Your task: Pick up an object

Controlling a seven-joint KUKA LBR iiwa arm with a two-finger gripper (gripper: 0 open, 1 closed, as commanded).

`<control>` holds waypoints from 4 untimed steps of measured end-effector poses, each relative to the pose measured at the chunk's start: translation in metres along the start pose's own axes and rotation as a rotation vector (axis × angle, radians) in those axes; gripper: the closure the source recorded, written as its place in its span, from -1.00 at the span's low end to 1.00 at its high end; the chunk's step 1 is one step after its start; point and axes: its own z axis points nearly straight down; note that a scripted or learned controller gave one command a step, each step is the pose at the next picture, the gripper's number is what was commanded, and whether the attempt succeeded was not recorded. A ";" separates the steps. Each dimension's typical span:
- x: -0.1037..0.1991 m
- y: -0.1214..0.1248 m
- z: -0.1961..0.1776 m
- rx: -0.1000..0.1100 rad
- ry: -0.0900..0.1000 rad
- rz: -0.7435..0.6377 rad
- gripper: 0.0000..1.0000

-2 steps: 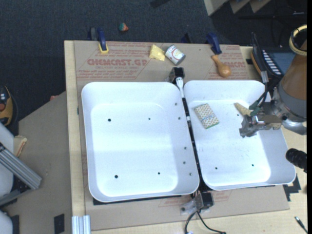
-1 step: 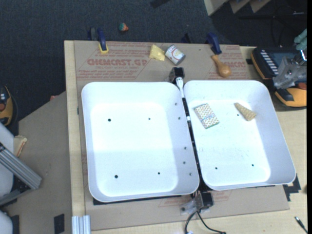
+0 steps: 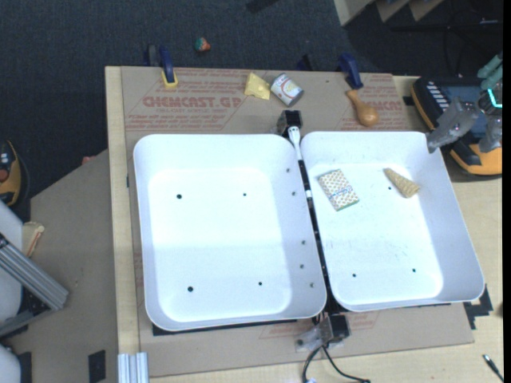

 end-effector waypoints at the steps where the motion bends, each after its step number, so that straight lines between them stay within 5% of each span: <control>1: 0.000 0.001 -0.011 -0.005 -0.001 -0.001 1.00; 2: 0.124 -0.001 0.037 0.009 0.002 -0.013 1.00; 3: 0.134 0.000 -0.051 -0.011 0.003 -0.002 1.00; 4: -0.015 -0.001 -0.040 0.002 -0.003 0.017 1.00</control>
